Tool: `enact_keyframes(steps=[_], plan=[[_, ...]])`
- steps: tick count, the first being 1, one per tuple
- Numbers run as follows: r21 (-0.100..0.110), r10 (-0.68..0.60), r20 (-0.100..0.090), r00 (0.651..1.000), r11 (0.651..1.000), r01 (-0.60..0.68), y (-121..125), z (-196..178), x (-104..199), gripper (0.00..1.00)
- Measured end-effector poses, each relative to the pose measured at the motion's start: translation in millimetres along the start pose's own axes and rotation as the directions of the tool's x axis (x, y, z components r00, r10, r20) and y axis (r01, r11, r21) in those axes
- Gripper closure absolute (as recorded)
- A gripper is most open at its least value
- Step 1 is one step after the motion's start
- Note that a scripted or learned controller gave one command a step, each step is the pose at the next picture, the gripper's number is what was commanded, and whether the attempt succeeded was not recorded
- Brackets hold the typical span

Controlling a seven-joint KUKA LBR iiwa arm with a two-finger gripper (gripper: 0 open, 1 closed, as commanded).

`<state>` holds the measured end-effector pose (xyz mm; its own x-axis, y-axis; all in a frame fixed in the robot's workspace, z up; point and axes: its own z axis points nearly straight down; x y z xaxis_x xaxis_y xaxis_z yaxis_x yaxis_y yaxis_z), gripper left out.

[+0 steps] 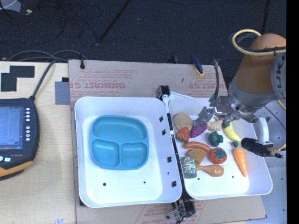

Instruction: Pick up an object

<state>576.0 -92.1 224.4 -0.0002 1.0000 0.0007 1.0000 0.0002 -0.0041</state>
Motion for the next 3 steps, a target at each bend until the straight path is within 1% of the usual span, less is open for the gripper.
enact_keyframes(steps=[1,2,3], plan=[[0.002,0.0,-0.001,1.0,1.0,0.0,0,-10,0,1.0],[-0.007,-0.004,0.0,1.0,1.0,0.004,-54,-130,46,1.0],[-0.004,-0.006,-0.001,1.0,1.0,0.006,-85,-160,113,1.0]])
